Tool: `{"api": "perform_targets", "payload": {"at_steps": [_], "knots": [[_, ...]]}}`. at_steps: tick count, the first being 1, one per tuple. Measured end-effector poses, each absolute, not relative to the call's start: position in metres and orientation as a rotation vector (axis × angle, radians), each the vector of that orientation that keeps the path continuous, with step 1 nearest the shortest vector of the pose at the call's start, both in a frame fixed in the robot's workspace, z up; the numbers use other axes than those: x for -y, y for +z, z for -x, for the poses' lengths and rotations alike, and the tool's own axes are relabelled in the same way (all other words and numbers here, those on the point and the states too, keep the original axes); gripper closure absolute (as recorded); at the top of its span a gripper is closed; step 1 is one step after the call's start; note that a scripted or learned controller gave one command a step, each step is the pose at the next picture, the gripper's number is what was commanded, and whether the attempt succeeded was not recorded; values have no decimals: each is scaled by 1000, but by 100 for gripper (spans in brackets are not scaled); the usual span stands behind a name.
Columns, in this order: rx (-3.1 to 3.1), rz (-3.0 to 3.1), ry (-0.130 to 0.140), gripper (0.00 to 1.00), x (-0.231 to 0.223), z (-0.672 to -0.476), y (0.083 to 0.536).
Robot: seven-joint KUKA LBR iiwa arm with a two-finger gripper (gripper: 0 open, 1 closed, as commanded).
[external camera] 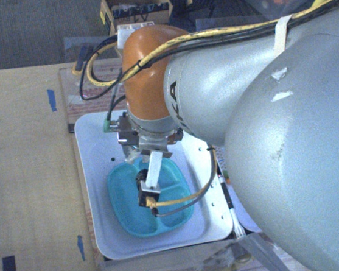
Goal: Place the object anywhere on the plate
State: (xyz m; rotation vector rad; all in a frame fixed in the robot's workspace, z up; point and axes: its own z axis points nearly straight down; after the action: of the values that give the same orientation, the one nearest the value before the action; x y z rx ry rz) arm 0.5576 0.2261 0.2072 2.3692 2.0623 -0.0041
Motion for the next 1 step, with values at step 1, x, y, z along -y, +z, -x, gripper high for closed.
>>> {"api": "perform_targets", "payload": {"at_steps": [1], "knots": [[-1640, -2678, -4, 100, -226, -582, 276]]}}
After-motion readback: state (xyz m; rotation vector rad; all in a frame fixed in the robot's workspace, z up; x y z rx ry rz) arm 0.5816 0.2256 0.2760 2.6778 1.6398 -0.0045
